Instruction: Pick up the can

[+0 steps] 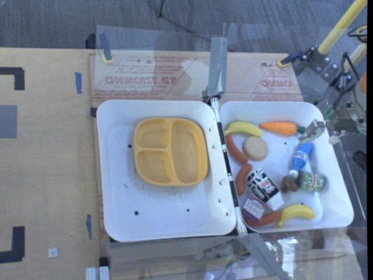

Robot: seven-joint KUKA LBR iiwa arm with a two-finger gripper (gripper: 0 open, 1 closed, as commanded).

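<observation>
You are looking down on the table [41, 156], which is carrying the left bin [116, 214] with a yellow divided plate [171, 151] and the right bin [338, 209] crowded with toy food. The arm is entering at three o'clock, and the tool [315, 130] is hovering over the right bin's upper right area, just past the carrot [278, 128]; you cannot tell how it is set, and nothing is showing in its grip. The can [312, 181], green and lying on its side, is sitting toward five o'clock from the tool, touching a small brown piece [289, 184], with the blue bottle [301, 157] just beside it at eleven o'clock. To do this well, you should be bringing the tool over the can's middle, straddling its round body across the axis, and descending clear of the bottle.
</observation>
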